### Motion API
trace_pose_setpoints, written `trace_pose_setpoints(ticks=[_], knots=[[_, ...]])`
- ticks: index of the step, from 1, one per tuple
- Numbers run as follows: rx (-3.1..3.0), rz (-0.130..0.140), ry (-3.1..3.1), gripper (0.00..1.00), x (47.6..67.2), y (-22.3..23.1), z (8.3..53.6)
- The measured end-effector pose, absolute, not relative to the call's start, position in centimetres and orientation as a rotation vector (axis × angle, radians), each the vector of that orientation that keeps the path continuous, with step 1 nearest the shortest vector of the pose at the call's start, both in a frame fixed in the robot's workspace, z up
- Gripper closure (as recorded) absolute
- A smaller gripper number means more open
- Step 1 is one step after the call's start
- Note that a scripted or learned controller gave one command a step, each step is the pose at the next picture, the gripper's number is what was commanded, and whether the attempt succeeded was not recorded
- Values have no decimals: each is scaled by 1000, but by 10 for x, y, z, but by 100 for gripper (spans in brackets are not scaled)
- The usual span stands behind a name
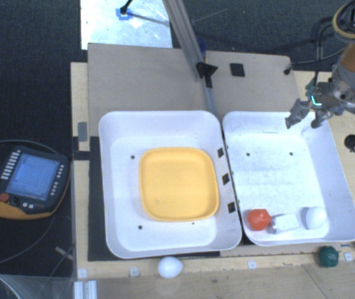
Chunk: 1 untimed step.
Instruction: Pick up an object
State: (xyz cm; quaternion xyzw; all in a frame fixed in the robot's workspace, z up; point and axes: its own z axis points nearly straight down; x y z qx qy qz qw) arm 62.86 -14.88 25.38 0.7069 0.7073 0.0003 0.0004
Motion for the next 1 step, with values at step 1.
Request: trace_pose_setpoints(ticks=[1], knots=[[2220, 1, 2222, 0, 629, -149, 254]])
